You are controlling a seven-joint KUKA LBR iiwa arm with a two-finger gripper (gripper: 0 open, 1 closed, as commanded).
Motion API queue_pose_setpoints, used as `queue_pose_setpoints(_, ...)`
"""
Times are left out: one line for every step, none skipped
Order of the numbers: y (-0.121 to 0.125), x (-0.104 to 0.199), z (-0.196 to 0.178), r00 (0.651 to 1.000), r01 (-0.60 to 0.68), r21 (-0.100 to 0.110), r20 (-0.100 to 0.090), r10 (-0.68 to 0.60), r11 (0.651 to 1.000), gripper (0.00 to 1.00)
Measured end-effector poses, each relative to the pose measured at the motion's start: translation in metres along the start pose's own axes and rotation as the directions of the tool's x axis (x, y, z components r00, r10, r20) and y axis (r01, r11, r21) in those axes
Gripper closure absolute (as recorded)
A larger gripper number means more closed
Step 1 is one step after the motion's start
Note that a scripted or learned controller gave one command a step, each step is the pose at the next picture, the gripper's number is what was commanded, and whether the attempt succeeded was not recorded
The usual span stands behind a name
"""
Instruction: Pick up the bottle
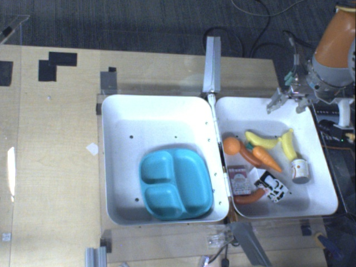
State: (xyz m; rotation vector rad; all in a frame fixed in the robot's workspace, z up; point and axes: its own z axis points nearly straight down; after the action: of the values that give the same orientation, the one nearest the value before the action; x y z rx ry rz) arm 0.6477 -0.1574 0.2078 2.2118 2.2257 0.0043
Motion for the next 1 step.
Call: queue_pose_setpoints(0.0122, 0.0432, -0.0258, 0.992, -0.126, -0.001, 0.0, 0.126, 0.992, 0.0)
